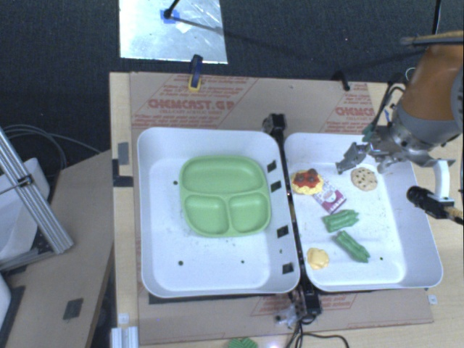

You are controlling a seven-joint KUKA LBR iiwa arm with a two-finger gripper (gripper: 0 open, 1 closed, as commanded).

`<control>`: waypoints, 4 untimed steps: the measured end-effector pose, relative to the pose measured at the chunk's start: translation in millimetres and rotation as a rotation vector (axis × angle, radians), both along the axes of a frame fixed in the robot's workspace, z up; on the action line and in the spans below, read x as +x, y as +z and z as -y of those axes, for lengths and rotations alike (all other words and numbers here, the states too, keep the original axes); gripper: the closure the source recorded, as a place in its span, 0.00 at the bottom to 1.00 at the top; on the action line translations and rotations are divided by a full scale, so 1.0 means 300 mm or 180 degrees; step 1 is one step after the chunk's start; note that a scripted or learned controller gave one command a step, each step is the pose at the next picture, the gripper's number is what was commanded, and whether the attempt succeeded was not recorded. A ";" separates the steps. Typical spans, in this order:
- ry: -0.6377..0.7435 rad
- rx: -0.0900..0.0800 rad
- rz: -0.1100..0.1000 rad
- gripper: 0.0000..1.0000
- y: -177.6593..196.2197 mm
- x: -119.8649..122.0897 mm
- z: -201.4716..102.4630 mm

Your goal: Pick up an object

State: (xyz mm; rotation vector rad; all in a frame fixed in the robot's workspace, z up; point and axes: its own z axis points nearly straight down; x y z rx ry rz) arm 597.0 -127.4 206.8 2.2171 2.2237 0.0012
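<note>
A round speckled cookie (364,178) is seen lying near the top of the right bin (417,263), just below the gripper (357,156), which is poised over the bin's upper part with its fingers spread and nothing between them. To the cookie's left a small pizza-like toy (307,182) with red and yellow topping is found, touching a pink-and-white packet (331,197). Below these, two green pods (341,220) (352,246) are laid close together, and a yellow lump (317,257) rests near the bin's lower left corner.

In the left bin (156,263) a green divided plate (222,196) is set — three compartments, all bare. Both bins are carried on a brown surface (188,100) printed with red lettering, with a yellow-and-blue clamp (195,73) at its far edge. Beyond it, dark carpet (58,49) is spread — a shiny metal sheet (172,19) lies there. At the left, a tan side table (76,238) and an aluminium frame (32,194) are visible.
</note>
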 end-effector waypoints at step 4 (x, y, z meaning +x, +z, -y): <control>0.0002 0.0002 0.0008 1.00 -0.371 -0.083 -0.055</control>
